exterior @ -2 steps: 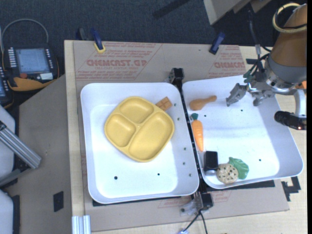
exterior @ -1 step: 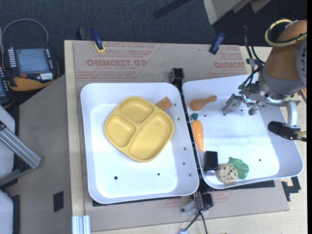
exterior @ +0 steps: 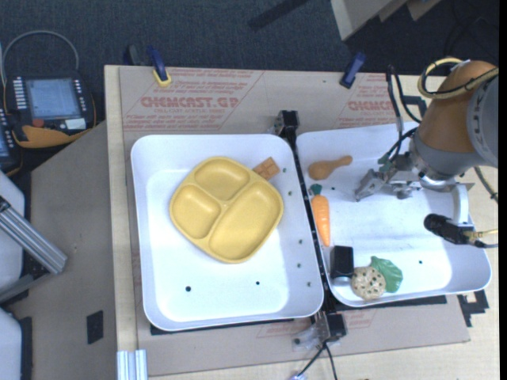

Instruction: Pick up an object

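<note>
Objects for picking lie in the right bin [exterior: 467, 271], none of them between the gripper's fingers. Nearest the gripper [exterior: 369, 187] is a tan drumstick-shaped piece [exterior: 329, 167], lying in the bin's upper left part, its thin end pointing toward the frame's right. Below it, along the bin's left wall, an orange carrot [exterior: 320, 218] lies lengthwise with a small green top at its upper end. Further down the same wall sits a small black block [exterior: 342, 260], and just beside it, at the bin's lower edge, a round speckled cookie [exterior: 367, 283] touches a green leafy piece [exterior: 389, 272] to its right.

The gripper hovers over the upper middle of the right bin, to the right of the drumstick and apart from it; its two fingers point toward the frame's left and downward with a gap between them, spread and holding nothing. The arm [exterior: 455, 125], with its orange band, enters from the right edge of the frame.

The left bin [exterior: 158, 283] holds a yellow divided plate [exterior: 227, 209] with three compartments, resting in the bin's upper middle. A small brown block [exterior: 267, 168] peeks out at the plate's upper right rim, touching it. Both bins rest on a brown board [exterior: 222, 93] printed with red lettering.
</note>
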{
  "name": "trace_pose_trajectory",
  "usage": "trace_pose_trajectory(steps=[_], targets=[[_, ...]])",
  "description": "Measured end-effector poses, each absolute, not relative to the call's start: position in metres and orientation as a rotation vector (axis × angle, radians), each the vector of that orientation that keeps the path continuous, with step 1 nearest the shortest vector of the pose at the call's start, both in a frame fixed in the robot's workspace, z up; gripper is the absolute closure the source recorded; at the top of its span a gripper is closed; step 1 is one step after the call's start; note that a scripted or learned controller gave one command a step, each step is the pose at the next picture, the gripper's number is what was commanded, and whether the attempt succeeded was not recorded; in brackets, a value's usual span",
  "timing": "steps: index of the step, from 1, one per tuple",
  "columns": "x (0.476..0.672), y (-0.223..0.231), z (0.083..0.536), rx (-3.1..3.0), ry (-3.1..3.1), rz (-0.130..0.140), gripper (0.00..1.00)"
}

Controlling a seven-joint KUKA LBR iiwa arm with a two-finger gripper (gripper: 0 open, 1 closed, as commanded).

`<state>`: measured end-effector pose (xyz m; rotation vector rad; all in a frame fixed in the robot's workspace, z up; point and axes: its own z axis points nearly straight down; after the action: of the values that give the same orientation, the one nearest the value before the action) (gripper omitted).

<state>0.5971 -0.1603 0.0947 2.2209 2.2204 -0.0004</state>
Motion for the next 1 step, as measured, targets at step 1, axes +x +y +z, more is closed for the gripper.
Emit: trace_pose_trajectory(steps=[1], targets=[[0.5997, -0.162, 0.0909, 2.219, 2.218, 0.002, 0.0]])
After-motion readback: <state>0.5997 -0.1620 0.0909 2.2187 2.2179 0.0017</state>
